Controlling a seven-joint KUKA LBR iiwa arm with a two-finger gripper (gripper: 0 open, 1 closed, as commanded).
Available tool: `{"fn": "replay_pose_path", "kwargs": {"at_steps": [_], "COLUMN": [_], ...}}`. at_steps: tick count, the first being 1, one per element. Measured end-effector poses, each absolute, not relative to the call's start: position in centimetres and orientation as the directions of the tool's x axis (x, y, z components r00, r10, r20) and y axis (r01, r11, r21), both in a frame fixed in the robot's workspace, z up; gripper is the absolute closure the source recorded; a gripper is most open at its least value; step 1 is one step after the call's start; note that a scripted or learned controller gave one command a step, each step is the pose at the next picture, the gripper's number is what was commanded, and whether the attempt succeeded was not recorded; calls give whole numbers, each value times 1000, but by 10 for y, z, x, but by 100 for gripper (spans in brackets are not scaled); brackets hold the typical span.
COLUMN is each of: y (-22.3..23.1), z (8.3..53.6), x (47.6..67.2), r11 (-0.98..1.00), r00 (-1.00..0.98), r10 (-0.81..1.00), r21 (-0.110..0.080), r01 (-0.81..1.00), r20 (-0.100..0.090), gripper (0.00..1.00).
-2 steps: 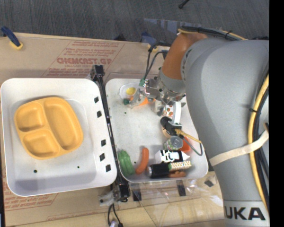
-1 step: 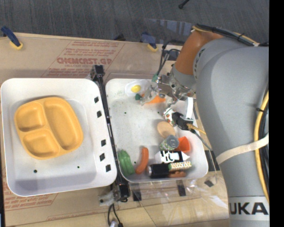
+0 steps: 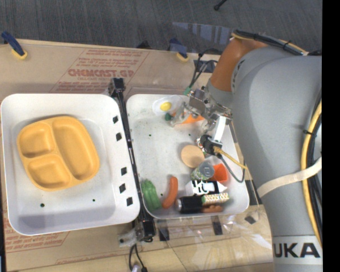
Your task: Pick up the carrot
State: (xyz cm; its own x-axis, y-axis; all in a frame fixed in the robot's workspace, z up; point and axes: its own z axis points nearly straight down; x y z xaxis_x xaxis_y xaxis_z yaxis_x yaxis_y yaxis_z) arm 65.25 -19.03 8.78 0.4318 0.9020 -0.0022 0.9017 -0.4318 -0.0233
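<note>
The carrot (image 3: 189,118) is a small orange piece with a green top (image 3: 169,117). It lies near the back wall of the right bin (image 3: 137,152), just right of a fried egg (image 3: 165,106). My gripper (image 3: 195,112) hangs directly over the carrot's orange end, at or just above it. The grey arm (image 3: 272,112) comes in from the right and covers that bin's right side. The wrist hardware hides whether the carrot is held.
The right bin's front holds a tan disc (image 3: 191,156), a sausage (image 3: 170,191), a green vegetable (image 3: 150,194), a small can (image 3: 205,169), a red-orange item (image 3: 221,172) and dark packages (image 3: 202,203). A yellow divided plate (image 3: 56,152) sits in the left bin (image 3: 11,208).
</note>
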Motion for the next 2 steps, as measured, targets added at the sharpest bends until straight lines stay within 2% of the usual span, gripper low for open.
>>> {"fn": "replay_pose_path", "kwargs": {"at_steps": [1, 2], "y": [-175, -127], "z": [91, 90], "x": [589, 511], "r11": [-507, -396], "r00": [507, 396], "r10": [862, 918], "r21": [-7, -10], "r01": [862, 918], "r20": [-2, 0], "gripper": [0, 0]}}
